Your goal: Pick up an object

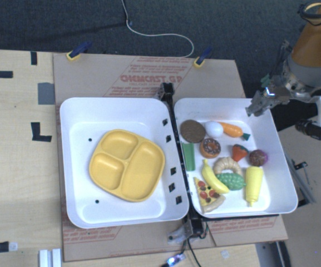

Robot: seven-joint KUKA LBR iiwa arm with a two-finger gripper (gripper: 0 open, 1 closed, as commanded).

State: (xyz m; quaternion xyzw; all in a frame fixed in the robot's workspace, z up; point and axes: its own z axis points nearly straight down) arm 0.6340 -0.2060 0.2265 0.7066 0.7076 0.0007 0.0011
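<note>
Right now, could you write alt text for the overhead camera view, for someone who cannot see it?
A grey robot arm's gripper hovers at the right bin's upper right corner, above toy foods including a banana, corn and carrot. The left bin holds a yellow divided plate.

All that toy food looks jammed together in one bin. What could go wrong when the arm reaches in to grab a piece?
The banana, croissant and green vegetable touch, so closing fingers might nudge neighbours or pinch two at once. The pizza slice lies flat and may slip free. The gripper hangs over the right bin's rim, which it could clip.
</note>
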